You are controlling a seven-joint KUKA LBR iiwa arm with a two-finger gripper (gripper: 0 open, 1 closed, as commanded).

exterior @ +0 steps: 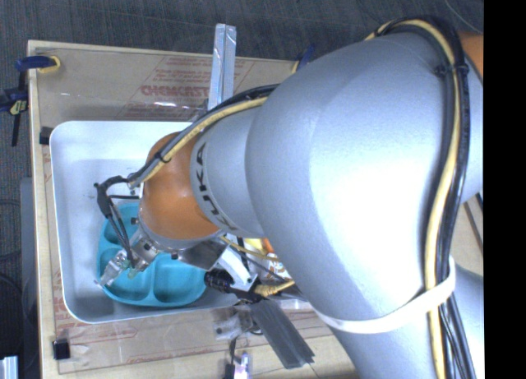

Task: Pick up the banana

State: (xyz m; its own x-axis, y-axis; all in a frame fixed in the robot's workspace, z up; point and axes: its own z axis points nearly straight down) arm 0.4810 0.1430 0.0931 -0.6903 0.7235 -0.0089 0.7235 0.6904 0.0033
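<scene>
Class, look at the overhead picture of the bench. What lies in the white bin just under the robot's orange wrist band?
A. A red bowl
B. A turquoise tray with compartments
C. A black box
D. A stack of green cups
B: a turquoise tray with compartments lies in the white bin, partly covered by the arm's orange band.

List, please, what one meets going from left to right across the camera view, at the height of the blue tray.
White bin wall → blue tray → orange band of the arm → large grey arm body.
</scene>
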